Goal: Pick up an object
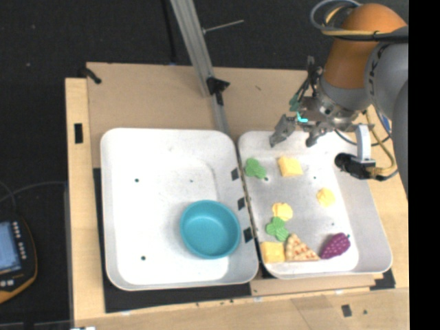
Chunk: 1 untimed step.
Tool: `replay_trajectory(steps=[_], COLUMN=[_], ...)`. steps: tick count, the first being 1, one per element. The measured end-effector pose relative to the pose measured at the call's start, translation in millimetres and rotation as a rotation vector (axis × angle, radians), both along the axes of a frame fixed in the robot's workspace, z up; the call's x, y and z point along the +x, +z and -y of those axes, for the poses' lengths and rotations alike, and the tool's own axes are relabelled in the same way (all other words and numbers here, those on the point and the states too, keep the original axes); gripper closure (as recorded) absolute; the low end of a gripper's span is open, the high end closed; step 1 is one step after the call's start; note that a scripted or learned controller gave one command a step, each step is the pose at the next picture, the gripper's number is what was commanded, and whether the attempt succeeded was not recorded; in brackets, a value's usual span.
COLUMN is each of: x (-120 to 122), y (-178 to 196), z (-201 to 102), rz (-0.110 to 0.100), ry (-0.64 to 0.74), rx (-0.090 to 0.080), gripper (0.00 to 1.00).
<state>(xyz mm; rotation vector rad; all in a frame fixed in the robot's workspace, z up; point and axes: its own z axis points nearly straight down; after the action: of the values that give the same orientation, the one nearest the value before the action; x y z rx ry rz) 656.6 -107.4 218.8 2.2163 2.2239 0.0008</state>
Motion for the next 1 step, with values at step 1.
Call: replay_trajectory(steps=[1], x=[-7.3], y=[-60.8], z=[3.9], rz=[-0.007], ry=[-0.004], rx=[-0.001], gripper=[0.00])
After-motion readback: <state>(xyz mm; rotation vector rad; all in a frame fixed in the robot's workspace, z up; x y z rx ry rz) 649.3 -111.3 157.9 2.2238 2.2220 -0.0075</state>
